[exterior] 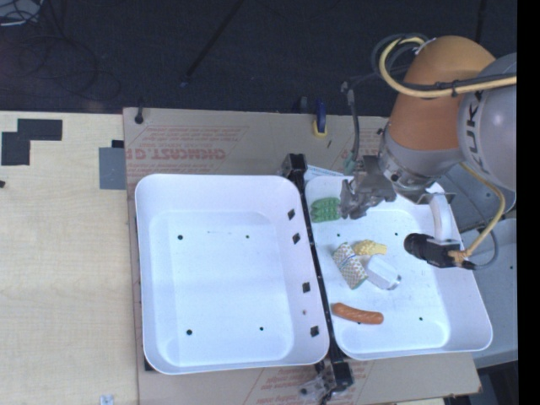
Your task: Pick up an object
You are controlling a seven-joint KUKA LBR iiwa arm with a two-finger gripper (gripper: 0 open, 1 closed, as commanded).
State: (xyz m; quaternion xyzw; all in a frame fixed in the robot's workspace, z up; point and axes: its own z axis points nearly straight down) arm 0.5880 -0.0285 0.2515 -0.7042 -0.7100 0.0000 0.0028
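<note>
Arm (447, 99): reaches in from right, wrist over right bin's far end, poised above clutter, likely for pick.
Bench (59, 268): pale wood, cardboard sheet under bins; dark floor, cables beyond.
Left bin (219, 344): bare white.
Right bin (439, 327): holds all candidates.
Gripper (356, 199): just beside green item (324, 210); finger spread cannot tell, nothing seen held.
Patterned packet (348, 265), yellow piece (369, 247), clear item (381, 273): clustered mid-bin.
Sausage (358, 314): alone, near edge.

Pale wood surface (59, 268) with a brown cardboard sheet (211, 142) on it; dark floor (169, 40) behind, loose cables (51, 7) trailing.
</note>
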